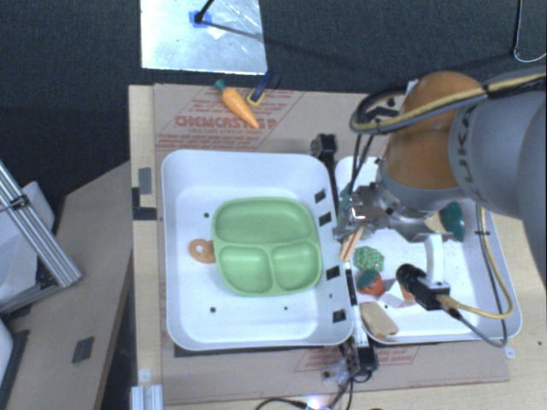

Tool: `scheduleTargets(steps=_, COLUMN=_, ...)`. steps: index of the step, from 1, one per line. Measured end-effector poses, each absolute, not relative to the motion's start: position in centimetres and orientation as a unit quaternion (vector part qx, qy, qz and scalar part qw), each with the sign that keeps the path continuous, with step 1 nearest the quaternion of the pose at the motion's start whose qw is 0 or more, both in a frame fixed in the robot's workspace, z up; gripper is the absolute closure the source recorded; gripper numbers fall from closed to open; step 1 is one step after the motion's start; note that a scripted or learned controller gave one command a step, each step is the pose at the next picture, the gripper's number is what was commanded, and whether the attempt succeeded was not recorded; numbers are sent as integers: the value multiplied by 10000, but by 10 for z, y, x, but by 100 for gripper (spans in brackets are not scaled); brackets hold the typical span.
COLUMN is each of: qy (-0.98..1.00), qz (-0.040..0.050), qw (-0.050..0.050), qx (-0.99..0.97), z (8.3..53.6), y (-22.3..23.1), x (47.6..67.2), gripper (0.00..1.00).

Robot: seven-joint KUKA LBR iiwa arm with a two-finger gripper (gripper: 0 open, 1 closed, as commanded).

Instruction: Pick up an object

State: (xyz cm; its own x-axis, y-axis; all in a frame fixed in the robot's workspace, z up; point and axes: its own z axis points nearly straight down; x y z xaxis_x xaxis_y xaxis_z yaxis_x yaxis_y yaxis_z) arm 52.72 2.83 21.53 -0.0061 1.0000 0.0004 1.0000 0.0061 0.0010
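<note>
Orange and thin, the stick (348, 246) is lying just to the right of the green plate (267, 246), across the wall that is separating the left bin (184, 229) from the right bin (504, 301). It is judged to be the likely target, since the gripper (359, 215) is hanging just above its upper end. The arm's wrist is covering the tool, so whether the gripper is open or closed cannot be told. Nothing is visibly being held.

Orientation: the stick's long axis is running almost parallel to the plate's right edge, leaning slightly, with the upper end pointing away from the plate and the lower end pointing toward it.

Risks, as judged from this position:
- The stick is sitting close against the bin wall. A descent may be striking the wall or pinning the stick flat.
- A closing direction running along the long axis would be letting the stick slip out.
- The green knobbly piece (369, 257) and the red piece (373, 285) are lying near the stick, farther right of the plate, and may be getting nudged or caught instead.
</note>
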Motion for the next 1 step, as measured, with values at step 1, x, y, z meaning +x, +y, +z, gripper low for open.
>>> scheduleTargets(steps=1, qy=7075, qz=6, qw=4, qx=7068, z=227, y=17, x=530, gripper=100)
